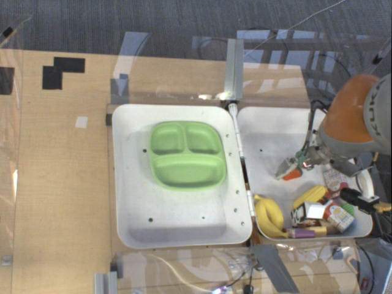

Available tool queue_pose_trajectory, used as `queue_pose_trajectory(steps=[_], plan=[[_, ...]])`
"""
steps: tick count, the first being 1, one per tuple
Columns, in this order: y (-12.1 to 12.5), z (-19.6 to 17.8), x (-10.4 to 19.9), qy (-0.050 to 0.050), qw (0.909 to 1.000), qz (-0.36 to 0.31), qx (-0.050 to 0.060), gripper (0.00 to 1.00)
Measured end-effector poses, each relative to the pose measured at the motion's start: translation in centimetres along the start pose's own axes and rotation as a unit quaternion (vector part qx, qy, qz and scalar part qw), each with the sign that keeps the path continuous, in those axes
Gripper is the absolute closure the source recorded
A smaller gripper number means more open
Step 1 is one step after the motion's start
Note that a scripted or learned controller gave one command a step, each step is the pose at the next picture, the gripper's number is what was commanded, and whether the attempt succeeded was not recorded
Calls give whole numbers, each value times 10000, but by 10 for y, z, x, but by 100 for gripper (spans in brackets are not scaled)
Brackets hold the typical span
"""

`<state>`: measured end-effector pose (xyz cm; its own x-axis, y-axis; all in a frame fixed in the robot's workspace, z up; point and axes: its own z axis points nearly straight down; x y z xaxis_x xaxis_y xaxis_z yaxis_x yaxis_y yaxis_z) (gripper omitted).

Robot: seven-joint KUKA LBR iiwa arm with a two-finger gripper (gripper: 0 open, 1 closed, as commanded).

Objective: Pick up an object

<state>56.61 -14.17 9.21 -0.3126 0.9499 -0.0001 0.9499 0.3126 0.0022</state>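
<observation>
The pale wooden surface (55, 164) carries two shallow white plastic bins side by side. The left white bin (128, 225) holds one thing: a green three-compartment plastic tray (185, 154), lying flat just above the bin's middle. The right white bin (269, 133) touches the left bin along a shared rim and holds everything else.

One grey arm with an orange band (349, 112) reaches in over the right bin's far side; its body is cut off by the picture's edge. The gripper (293, 168) hangs right of the green tray, over the right bin's middle. A small orange thing (293, 174) lies at its tip, but I cannot tell whether the fingers grip it or merely hover over it, nor how wide they stand.

Below and to the right of the green tray, in the right bin's near corner, lie two yellow bananas (269, 215) pressed together. Further right of them sits one yellow ridged piece like a corn cob (310, 195). Beyond that a heap of small packets (334, 216) crowds the bin's corner: white, red and black pieces overlap, and their number and kind are too jumbled to tell. One purple stick-like item (306, 232) lies along the bin's near rim, partly hidden.
</observation>
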Motion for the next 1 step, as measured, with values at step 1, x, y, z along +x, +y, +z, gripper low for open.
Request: queue_pose_trajectory(steps=[1], plan=[[1, -9, 0, 5, 10000, -2, -7, 100]])
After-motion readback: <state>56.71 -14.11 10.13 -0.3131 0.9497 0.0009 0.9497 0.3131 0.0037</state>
